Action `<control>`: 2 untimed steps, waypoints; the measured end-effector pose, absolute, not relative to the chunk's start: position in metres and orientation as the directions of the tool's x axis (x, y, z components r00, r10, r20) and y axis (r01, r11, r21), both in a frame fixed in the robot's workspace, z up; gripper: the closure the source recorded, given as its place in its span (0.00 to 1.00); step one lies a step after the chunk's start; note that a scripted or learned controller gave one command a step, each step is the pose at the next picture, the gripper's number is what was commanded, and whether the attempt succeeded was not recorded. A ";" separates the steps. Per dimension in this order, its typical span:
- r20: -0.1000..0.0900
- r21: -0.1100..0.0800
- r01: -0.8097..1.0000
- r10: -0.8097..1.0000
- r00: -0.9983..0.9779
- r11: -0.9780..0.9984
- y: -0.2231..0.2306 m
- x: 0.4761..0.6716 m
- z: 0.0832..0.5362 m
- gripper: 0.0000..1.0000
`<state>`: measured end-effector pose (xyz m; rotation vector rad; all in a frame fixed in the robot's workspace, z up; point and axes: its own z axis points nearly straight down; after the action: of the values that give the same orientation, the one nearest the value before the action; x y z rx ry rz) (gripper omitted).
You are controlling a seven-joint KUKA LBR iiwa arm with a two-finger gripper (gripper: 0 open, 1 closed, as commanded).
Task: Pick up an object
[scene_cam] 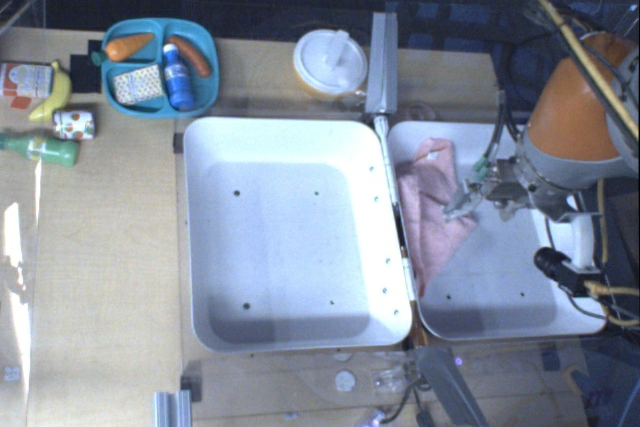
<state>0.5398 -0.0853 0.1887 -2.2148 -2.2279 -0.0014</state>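
Jaws [466,202] at pink cloth [430,210]

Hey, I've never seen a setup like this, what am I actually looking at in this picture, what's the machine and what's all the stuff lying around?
This is one camera fixed above a workbench, looking down at a slant. The grey machine with the orange band on the right is a robot arm; at its tip is a two-finger gripper for picking things up. Two shallow white bins sit side by side: the left bin and the right bin. A crumpled pink cloth lies in the right bin, and the gripper is at its edge; whether it grips the cloth is unclear. Behind the bins stand a blue divided tray of toy food and a white lidded container. A banana and small items lie far left.
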 end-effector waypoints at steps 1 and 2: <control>0.000 0.012 0.998 0.998 0.066 -0.066 -0.089 0.563 0.098 0.00; -0.002 0.018 0.990 0.990 -0.141 0.141 -0.105 0.584 0.093 0.00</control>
<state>0.5841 -0.1047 0.0931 -2.0679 -2.3832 -0.0196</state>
